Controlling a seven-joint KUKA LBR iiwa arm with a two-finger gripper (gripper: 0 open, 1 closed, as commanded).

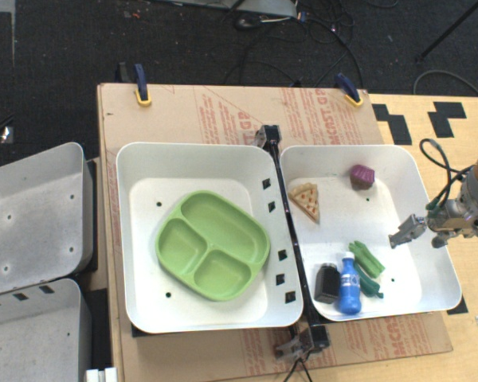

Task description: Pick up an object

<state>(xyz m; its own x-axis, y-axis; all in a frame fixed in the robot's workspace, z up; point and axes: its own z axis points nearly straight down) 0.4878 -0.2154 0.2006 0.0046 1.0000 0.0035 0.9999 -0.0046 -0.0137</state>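
Observation:
The right bin (pixel 398 161) holds several small objects. A purple block (pixel 362 176) lies at the back, and a pizza-slice toy (pixel 306 200) sits near the divider. A green pod-like toy (pixel 366 259), a blue bottle (pixel 349 286) and a black block (pixel 327 283) crowd the front. My gripper (pixel 421 235) hangs over the bin's right side, right of the green toy and apart from it. It is open, with nothing between its fingers.
The left bin (pixel 135 173) holds a green divided plate (pixel 213 245). A black divider rail (pixel 285 213) runs between the bins. Grey trays (pixel 32 205) lie off the bench to the left. A cable (pixel 438 161) loops near the arm.

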